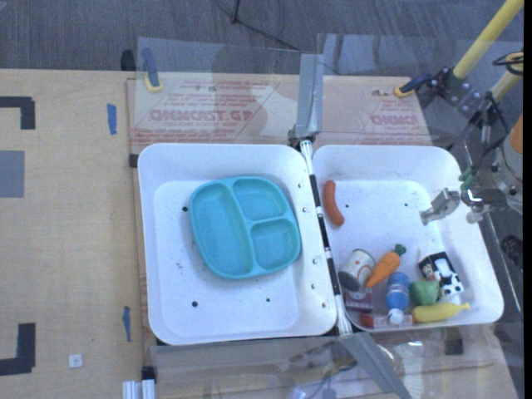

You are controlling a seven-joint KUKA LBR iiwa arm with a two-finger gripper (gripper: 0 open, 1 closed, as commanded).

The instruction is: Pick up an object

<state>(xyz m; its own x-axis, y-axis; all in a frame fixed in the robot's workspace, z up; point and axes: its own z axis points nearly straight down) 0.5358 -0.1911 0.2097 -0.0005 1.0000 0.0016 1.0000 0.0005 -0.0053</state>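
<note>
From the camera above the bench, I am reaching in from the right, and my gripper (438,207) is hanging over the right bin (391,169), near its right wall and above bare white floor. My metal fingers are pointing toward the left, and whether they are spread or pressed together I cannot tell from this slant; nothing is showing between them.

The things I could pick are lying well apart from me. A sausage (333,203) is resting near the bin's left wall, running lengthwise toward the far side. The rest are crowding the near corner: a small cup (359,264) on its side, a carrot (384,267) leaning just beside it with its green top pointing toward the far right, a blue bottle (396,294) just below the carrot, a green fruit (424,291) beside the bottle, a black-and-white toy cow (445,276) next to that, and a yellow banana (440,312) lying along the near wall.

In the left bin (158,223) a turquoise divided plate (244,225) is sitting in the middle, slightly turned, with its three compartments facing up. The two bins are touching along a shared edge between us.
</note>
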